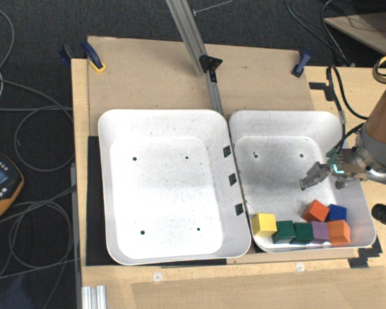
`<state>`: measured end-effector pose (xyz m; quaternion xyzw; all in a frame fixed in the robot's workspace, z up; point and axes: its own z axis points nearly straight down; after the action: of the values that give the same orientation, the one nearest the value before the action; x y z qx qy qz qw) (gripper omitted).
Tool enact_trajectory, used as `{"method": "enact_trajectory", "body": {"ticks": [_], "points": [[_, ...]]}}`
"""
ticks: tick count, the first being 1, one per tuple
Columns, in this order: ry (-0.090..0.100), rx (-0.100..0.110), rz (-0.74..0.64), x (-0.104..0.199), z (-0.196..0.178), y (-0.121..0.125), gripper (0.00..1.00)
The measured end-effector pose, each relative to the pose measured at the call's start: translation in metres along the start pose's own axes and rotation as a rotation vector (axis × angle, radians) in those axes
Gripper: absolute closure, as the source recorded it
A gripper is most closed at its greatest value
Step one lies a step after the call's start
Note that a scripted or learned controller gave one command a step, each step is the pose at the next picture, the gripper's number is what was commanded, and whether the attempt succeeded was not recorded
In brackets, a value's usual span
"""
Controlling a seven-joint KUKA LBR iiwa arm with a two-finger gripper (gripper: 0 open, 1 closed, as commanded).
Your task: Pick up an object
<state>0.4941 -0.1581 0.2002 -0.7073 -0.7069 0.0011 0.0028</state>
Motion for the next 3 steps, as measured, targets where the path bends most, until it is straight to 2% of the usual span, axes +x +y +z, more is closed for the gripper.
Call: {"method": "enact_trajectory", "body": {"ticks": [1,3], "points": [[-0.001,-0.005,-0.001,0.0,-0.002,0.001,0.0],[0.0,0.0,0.0,0.007,0.095,0.0,0.0]]}}
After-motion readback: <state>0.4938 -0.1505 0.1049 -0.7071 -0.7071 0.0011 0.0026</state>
